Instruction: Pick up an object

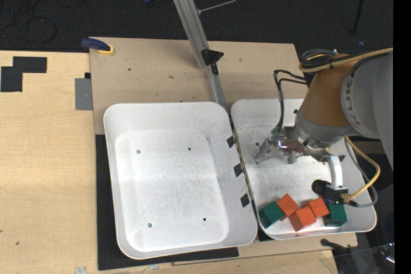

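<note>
Several small blocks lie clustered in the near corner of the right bin (257,113): a green block (272,213), an orange block (287,205), a second orange block (302,219), a third orange one (318,208) and another green block (336,215). My gripper (264,149) hangs low over the bare middle of the right bin, pointing left toward the divider, well behind the blocks. Its fingers stand open with nothing between them. The grey arm with its orange band (324,106) covers the bin's right side.
The left bin (122,122) sits beside the right one, with black clips (237,169) along the shared rim. A slanted aluminium rail (191,19) rises behind the bins. Cables and a black connector (324,189) hang from the wrist just above the blocks.
</note>
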Robot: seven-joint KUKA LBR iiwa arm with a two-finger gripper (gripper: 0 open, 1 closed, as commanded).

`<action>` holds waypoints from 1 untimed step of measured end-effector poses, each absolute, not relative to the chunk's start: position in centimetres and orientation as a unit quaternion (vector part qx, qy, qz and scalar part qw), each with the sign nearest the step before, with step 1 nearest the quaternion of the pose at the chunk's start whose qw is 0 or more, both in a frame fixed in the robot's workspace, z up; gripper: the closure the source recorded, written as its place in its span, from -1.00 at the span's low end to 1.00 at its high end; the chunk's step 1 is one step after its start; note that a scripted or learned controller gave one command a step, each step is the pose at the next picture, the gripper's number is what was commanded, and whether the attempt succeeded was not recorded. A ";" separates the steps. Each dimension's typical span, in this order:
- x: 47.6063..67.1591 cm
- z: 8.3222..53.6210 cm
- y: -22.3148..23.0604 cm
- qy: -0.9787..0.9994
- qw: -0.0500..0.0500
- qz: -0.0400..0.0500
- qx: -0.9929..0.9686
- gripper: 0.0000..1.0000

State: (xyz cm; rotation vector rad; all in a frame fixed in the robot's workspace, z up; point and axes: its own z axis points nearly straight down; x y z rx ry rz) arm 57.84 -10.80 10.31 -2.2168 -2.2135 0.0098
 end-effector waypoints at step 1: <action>57.9 9.2 -10.8 -0.706 0.001 0.001 -0.709 -1.00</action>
